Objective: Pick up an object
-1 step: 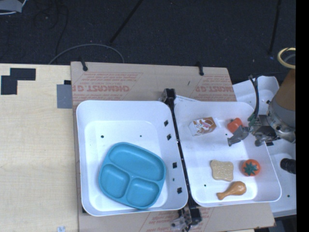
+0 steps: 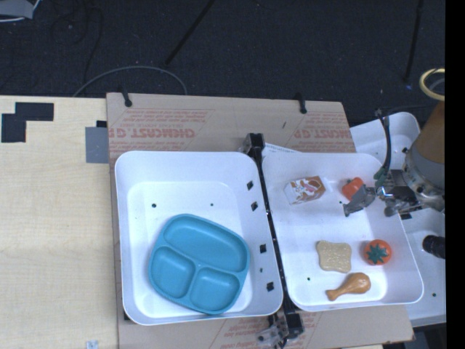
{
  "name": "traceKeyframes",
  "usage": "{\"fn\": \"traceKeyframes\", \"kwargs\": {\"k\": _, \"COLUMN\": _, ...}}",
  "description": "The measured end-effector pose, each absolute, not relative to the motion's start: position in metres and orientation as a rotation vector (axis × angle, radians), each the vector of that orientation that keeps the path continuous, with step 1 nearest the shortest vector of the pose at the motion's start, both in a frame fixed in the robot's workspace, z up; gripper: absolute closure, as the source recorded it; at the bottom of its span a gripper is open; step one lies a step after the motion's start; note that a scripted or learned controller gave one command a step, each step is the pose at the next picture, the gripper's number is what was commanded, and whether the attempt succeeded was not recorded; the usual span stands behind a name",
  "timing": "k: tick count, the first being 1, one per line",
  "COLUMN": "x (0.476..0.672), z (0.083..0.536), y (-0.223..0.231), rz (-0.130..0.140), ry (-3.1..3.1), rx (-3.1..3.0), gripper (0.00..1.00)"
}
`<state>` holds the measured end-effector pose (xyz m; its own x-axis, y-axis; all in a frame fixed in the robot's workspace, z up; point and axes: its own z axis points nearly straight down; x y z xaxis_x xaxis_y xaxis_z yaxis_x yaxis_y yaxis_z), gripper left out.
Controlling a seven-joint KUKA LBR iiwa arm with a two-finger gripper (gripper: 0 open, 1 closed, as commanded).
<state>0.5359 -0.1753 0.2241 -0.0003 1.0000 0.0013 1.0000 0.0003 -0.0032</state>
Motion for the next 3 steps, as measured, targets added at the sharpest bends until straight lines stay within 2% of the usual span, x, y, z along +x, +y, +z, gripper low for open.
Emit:
{"fn": "traceKeyframes", "kwargs": {"k": 2, "x": 0.537, "z": 0.12, "y": -0.193, "rz": 0.003, "ry": -2.218, "rx": -2.219, "gripper": 0.0}}
{"fn": "traceKeyframes", "kwargs": {"k": 3, "x": 0.539, "z": 0.088, "y": -0.193, "rz": -0.001, "ry": -2.22, "rx": -2.224, "gripper": 0.0}}
